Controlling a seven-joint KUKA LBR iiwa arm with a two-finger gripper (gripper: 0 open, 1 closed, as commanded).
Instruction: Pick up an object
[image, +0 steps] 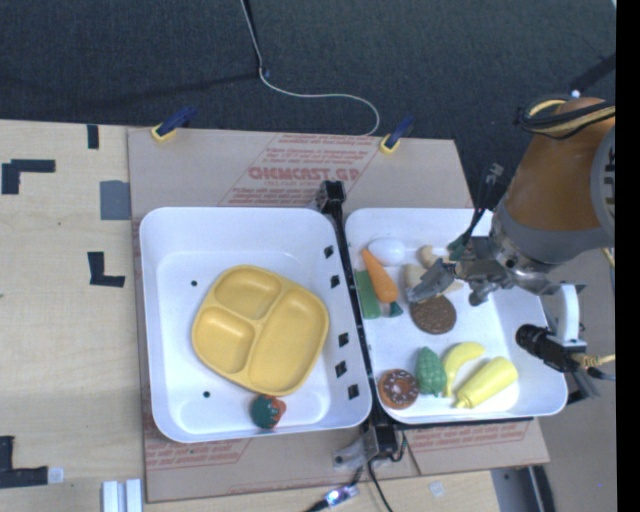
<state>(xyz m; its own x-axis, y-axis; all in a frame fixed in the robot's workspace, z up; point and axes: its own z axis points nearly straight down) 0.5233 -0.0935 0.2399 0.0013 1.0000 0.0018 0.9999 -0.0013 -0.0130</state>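
Hanging over the right-hand shallow white bin, the tool is seen just above a round brown cookie; how far it is parted cannot be told. An orange plastic carrot lies nearby. A yellow divided plate is held in the left bin.

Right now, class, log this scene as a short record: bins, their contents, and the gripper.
left bin: yellow tray, small red-green toy at the near wall
right bin: carrot, brown disc, donut, banana, corn, green piece
gripper: over right bin, above the disc
held: nothing visible
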